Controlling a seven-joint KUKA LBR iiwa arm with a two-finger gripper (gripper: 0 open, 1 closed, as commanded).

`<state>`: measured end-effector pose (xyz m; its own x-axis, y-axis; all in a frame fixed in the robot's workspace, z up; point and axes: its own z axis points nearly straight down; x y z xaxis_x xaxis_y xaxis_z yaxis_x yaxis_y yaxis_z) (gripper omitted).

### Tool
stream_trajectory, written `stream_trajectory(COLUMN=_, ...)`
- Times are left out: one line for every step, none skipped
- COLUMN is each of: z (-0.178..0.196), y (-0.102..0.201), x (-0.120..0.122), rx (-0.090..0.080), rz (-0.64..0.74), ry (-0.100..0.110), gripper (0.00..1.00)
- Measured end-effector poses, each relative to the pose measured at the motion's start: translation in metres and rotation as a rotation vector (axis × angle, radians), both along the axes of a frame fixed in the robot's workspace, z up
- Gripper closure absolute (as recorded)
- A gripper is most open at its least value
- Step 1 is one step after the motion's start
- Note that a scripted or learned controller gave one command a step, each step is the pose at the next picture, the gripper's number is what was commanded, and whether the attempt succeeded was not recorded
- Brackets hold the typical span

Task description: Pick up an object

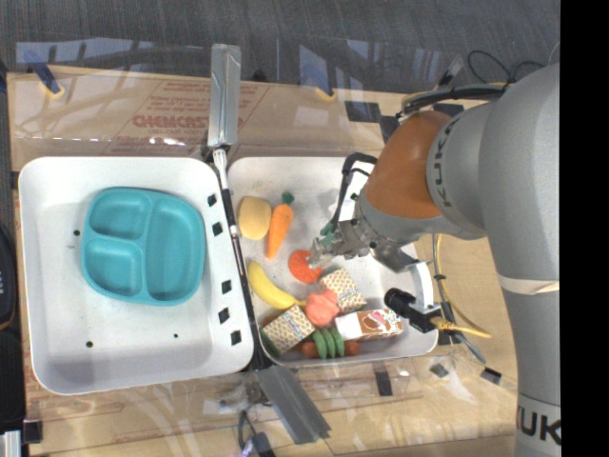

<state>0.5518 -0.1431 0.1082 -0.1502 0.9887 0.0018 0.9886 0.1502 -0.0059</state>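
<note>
So the arm (pixel 447 179) is reaching into the right bin (pixel 304 171) from the right, and the gripper (pixel 322 251) sits low over the pile of toy food, right by a small red-orange tomato-looking thing (pixel 303 266). Looks to me like it's at the approach/descend stage of a pick, with that tomato the likely target, but honestly I can't tell whether the claw is released or clenched from this angle, and nothing is visibly held. The tomato is roundish and glossy, lying near the middle of the right bin, just below the carrot (pixel 278 227) and just above the banana (pixel 269 288), with a checkered snack block (pixel 343 288) close on its right. Next move probably calls for coming down centred on it and closing cleanly, since a smooth round thing could squirt sideways, and the neighbours are crowding in. The left bin (pixel 48 284) just has a teal divided plate (pixel 145 246) in it.
</note>
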Motion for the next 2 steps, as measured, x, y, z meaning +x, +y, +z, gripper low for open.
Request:
stream_trajectory(z=0.009, y=0.0, x=0.0, rx=0.0, rz=0.003, ry=0.002, gripper=1.0)
stream_trajectory(z=-0.015, y=0.028, x=0.102, rx=-0.007, rz=0.36, ry=0.008, gripper=1.0)
